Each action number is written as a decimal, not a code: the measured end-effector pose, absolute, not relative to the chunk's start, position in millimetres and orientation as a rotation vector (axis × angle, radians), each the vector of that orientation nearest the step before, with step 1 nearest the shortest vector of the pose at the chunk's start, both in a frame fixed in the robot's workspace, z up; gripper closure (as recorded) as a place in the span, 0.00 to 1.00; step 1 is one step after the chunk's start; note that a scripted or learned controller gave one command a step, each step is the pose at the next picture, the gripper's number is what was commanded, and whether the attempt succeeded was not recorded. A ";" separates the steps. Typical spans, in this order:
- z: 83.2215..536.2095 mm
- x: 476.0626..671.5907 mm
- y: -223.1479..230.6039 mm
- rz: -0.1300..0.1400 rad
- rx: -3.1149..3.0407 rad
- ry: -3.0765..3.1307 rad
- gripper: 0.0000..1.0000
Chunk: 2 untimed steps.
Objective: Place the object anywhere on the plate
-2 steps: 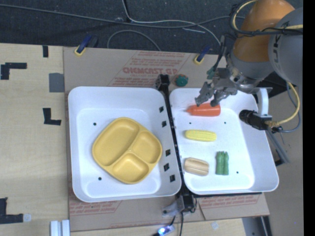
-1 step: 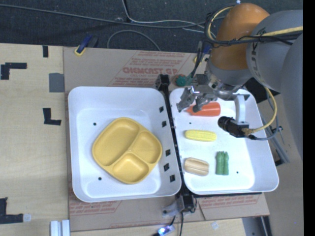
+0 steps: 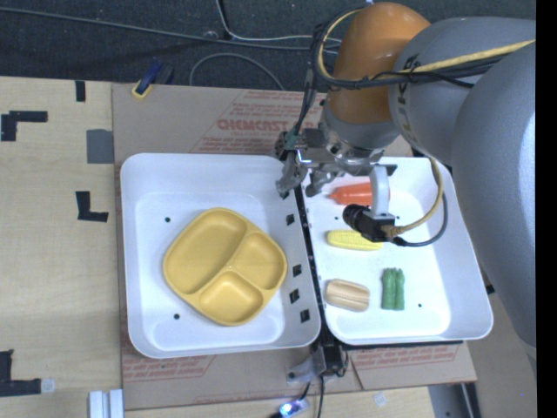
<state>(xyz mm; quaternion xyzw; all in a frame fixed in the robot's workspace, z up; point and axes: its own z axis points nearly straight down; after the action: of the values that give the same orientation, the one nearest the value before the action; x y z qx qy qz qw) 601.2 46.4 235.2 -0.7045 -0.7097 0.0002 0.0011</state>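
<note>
Carrot just beside gripper, apart from yellow plate

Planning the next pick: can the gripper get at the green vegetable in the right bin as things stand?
Probably yes. The green vegetable lies apart from the bun and the corn, with nothing on top of it. The gripper hovers close by, beside the carrot.

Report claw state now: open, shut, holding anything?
Claw: cannot be told open or closed from this view. It hangs over the back of the right bin, beside the orange carrot.
</note>
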 end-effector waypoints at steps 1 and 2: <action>231.4 601.5 90.5 0.002 -2.214 -2.226 1.00; 237.2 590.8 143.8 0.001 -2.212 -2.228 1.00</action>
<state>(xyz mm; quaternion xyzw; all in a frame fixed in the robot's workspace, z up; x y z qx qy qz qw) 590.8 143.8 237.2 -0.7046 -0.7096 0.0002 0.0012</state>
